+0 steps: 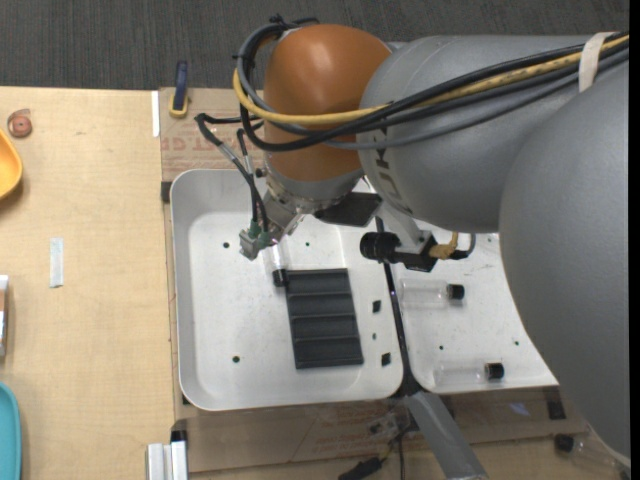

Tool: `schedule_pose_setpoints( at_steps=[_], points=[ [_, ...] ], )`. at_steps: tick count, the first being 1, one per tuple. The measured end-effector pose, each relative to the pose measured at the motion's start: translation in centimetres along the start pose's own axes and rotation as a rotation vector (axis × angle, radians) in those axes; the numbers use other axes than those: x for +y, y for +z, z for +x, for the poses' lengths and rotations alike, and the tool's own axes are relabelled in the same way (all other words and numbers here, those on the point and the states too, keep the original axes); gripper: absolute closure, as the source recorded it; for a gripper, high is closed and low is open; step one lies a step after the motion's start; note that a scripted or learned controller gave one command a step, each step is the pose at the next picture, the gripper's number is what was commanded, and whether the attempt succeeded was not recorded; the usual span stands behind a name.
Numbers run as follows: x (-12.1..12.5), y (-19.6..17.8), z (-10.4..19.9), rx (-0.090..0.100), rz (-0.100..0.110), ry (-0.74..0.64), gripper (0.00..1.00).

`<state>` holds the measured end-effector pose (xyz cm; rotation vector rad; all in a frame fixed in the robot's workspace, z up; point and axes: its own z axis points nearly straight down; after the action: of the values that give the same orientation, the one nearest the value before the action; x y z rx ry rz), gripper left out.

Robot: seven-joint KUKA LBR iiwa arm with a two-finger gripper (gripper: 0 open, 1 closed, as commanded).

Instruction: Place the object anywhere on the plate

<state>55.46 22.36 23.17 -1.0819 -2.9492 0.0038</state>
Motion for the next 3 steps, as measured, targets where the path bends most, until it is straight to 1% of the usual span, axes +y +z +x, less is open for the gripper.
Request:
schedule_pose_setpoints(
  at_steps=[1,2,3],
  points=[
    [-1.0,5.9,0.9,0.001,0.001,0.017,1.00],
    [-3.8,-5.2,2.9,-0.001,0.000,0.030,1.00],
    [-3.8,-5.2,2.9,-0.001,0.000,0.030,0.00]
  ],
)
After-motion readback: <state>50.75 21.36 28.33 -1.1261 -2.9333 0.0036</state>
